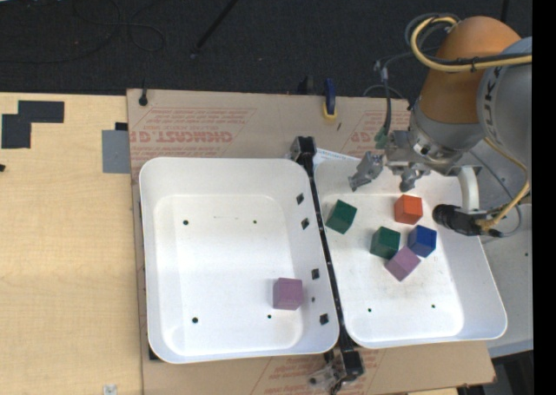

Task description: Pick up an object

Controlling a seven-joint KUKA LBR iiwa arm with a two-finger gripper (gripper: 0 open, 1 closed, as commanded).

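blocks fill the upper left part of the right bin [486,315], five of them in a loose cluster. an orange block [408,208] sits highest, toward the upper right of the group. a blue block [422,240] lies just below it and to the right, touching or nearly touching a light purple block [402,263] at its lower left. a dark green block [385,242] sits just left of the blue one, close against the purple one. a second green block [341,216] lies apart from these, further left, near the divider between the bins.

the gripper [387,173] hangs above the upper edge of the right bin, above and left of the orange block, with its two fingers spread wide and nothing between them. one fingertip [360,178] points down-left, the other ends near the orange block's top. the grey arm [512,115] with its orange band [465,59] enters from the upper right of the frame.

the left bin [156,211] holds a single mauve block [287,293] in its lower right area, near the divider. both bins rest on a cardboard sheet [226,120] laid over a pale wooden bench [61,254].
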